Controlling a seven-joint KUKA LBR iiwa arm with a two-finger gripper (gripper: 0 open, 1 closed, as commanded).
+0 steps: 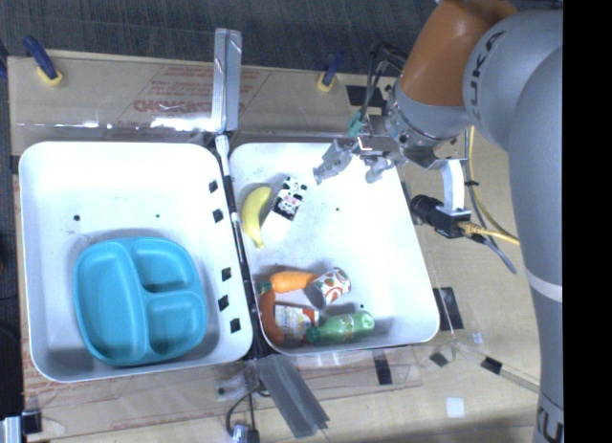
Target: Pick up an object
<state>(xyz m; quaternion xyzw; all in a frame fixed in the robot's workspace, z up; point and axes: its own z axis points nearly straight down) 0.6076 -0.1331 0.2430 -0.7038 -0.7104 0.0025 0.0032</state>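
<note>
The claw [352,162] is seen spread open with nothing between its fingers, hung over the far part of the right bin [402,240]. A banana [253,213] and a small black-and-white box [290,198] lie just to its left and nearer the camera (likely the easiest targets, since they are apart). A crowded cluster, carrot [292,281] and green bottle [339,327] included, is left further off.

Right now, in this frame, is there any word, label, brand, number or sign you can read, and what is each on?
None can be read.
Red print on the cardboard behind the bins: mirrored, too faint.
Label on the small can: red and white, too blurred.
Label on the orange packet: too small.
Black and white carton: pattern, no legible text.
</note>
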